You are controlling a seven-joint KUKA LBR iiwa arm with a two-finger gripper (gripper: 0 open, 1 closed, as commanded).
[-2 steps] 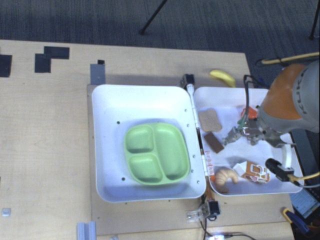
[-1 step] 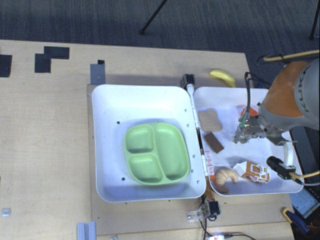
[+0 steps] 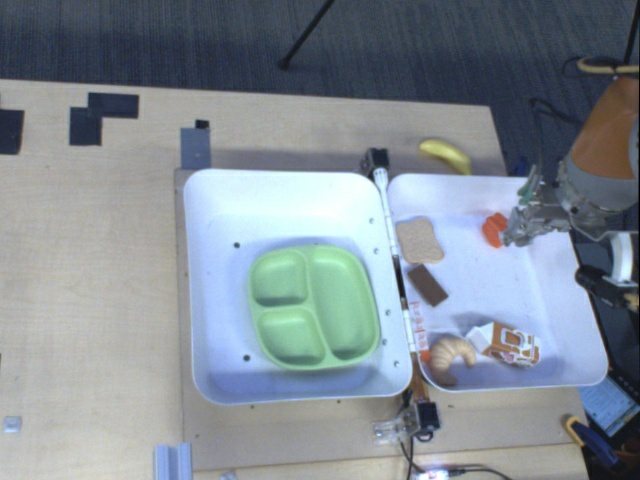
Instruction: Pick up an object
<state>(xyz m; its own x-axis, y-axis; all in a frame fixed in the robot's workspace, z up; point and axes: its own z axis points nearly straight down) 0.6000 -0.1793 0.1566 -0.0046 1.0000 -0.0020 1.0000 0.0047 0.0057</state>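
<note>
The pale wooden surface (image 3: 90, 268) carries two shallow, glossy white plastic bins. The left bin (image 3: 215, 218) holds a smooth light-green divided tray (image 3: 313, 306) with three rounded compartments. In the right bin (image 3: 560, 318), a small orange-red rounded object (image 3: 494, 230) lies just left of the metal tool (image 3: 522, 224), seemingly touching its tip; whether the tool is spread or pressed together cannot be told. Farther left lie a tan slice-shaped piece (image 3: 418, 239) and a flat brown rectangular block (image 3: 428, 286).

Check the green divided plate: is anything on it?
Empty. The green plate in the left bin shows bare compartments.
</note>
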